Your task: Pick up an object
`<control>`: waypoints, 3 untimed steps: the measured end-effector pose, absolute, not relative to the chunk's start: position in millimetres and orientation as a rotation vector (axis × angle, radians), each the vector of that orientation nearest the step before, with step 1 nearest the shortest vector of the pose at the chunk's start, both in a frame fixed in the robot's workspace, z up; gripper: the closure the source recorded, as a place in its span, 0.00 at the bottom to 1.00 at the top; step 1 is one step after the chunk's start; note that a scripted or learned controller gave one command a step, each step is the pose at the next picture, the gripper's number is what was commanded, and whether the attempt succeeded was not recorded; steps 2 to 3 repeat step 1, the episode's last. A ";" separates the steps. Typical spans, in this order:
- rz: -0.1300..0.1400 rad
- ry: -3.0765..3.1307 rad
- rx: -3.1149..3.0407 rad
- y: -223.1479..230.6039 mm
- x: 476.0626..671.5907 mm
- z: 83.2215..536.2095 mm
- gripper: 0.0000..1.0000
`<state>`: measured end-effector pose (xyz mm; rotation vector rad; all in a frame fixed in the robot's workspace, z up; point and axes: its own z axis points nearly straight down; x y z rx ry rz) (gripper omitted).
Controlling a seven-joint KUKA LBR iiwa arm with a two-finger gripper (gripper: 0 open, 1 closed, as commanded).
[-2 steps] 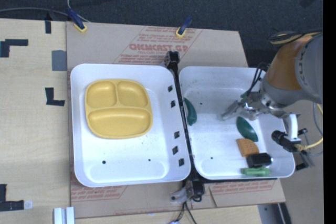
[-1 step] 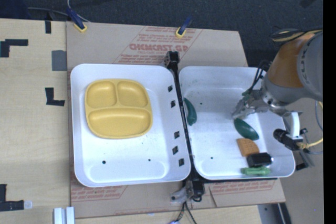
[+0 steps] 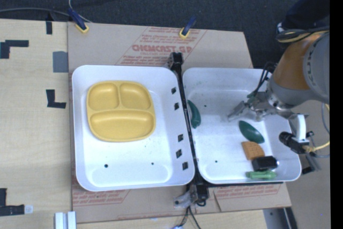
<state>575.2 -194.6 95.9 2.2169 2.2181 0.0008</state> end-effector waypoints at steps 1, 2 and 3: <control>0.003 2.221 2.217 -199.4 620.8 86.3 0.00; 0.003 2.221 2.217 -199.4 620.8 86.3 0.00; 0.003 2.221 2.217 -199.4 620.8 86.3 0.00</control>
